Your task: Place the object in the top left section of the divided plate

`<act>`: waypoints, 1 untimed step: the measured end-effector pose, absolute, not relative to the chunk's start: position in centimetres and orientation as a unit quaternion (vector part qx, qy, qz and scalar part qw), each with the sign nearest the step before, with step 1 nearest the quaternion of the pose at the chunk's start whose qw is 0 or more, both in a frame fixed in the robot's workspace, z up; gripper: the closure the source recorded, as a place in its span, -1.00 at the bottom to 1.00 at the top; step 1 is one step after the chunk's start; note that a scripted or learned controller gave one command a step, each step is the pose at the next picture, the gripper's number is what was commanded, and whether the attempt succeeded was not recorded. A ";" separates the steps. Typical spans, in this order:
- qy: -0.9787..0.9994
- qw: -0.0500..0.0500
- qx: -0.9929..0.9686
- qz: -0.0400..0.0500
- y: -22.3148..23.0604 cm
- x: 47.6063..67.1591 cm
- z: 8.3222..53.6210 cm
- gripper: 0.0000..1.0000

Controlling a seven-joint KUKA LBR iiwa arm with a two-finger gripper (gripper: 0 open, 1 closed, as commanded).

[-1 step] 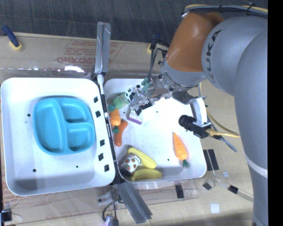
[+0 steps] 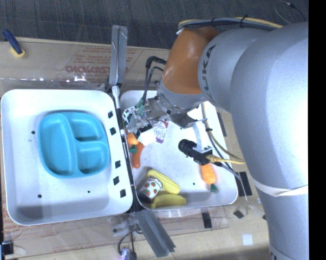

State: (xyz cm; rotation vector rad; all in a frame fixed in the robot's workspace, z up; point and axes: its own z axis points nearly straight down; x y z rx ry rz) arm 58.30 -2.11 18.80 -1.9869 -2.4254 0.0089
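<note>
Two white bins sit side by side on a brown bench. At 9 o'clock lies the blue plate, bare. I cannot tell if the gripper holds anything beside the carrot. Lift slowly, then go left.

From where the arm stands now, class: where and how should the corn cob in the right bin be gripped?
Grip the corn cob across its middle, coming straight down, fingers closing across its narrow width. It lies flat and slanted, long axis running upper left to lower right. The banana and small can crowd its lower side, so the ends offer less room.
</note>
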 end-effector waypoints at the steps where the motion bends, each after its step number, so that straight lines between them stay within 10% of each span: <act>1: -0.852 0.001 -0.524 0.001 -6.3 60.5 19.0 1.00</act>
